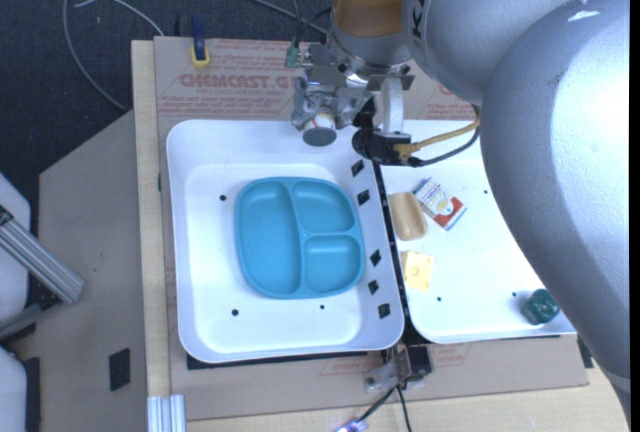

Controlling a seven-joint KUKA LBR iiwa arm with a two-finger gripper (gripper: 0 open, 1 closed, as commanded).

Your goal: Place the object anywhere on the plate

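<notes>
Right white bin (480, 260): holds the loose items.
Blue three-compartment plastic plate (298, 237): lies in the left white bin (200, 250); I would release low over its middle.
Tan oblong bread-like piece (407, 216): probably my object; right bin, just beside the left bin; long axis runs near-to-far.
Gripper (322, 120): above the left bin's far rim; open or closed, I cannot tell.

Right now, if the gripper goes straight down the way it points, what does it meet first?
Most likely the gripper meets the bare floor of the white bin that holds the blue plate, near its far rim and clear of the plate. Depth is unclear from this slanted view.
</notes>
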